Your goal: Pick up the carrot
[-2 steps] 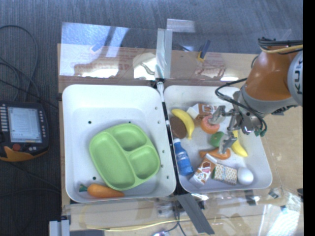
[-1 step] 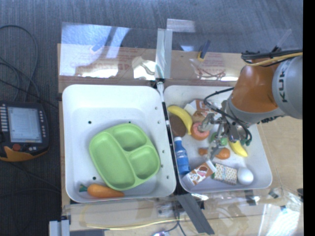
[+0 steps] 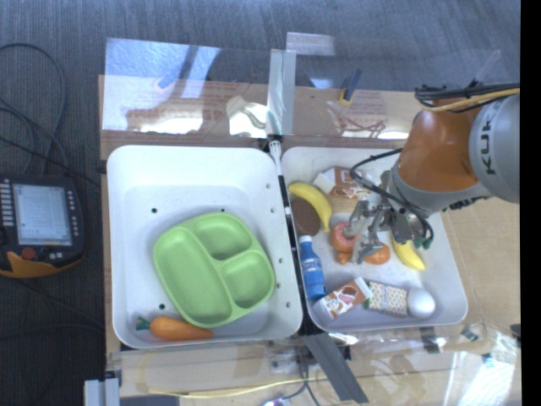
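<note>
The carrot (image 3: 175,329), orange with a small green top, lies in the front left corner of the left bin (image 3: 127,184), just in front of a green divided plate (image 3: 215,266). My gripper (image 3: 364,236) is far from it, low in the middle of the right bin (image 3: 448,307). It hangs open over two small orange-red fruits (image 3: 341,238) (image 3: 379,255), and I see nothing held between its fingers. The grey and orange arm (image 3: 439,155) reaches in from the right.
The right bin is crowded: a banana (image 3: 311,200), a brown item (image 3: 306,218), a blue bottle (image 3: 311,269), a second banana (image 3: 411,254), two snack packets (image 3: 342,299) (image 3: 387,298) and a white egg (image 3: 420,304). A teach pendant (image 3: 38,222) lies left of the bench.
</note>
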`<state>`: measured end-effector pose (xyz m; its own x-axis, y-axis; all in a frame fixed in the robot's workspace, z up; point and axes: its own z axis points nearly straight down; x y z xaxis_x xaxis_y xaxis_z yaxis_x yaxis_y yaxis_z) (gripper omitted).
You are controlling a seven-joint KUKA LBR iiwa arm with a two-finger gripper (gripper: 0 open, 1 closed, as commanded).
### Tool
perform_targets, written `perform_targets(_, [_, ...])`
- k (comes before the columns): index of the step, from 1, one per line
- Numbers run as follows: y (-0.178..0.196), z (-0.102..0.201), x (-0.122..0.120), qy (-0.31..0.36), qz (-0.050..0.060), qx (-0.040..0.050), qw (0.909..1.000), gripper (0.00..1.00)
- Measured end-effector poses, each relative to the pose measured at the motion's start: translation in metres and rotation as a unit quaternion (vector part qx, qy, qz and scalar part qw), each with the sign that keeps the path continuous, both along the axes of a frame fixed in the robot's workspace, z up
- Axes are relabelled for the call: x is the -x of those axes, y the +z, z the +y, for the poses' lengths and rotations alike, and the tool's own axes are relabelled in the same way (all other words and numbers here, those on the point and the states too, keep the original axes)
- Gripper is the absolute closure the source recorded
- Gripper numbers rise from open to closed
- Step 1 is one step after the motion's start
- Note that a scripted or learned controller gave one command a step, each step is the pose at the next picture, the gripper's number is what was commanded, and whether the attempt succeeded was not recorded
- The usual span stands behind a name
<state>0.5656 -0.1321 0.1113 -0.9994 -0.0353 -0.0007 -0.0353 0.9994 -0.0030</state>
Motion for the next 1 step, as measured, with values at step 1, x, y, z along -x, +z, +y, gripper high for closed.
perform_targets(1, [0.1617, 0.0542, -0.0058, -0.094, -0.004, -0.0015, 0.9955, 1.00])
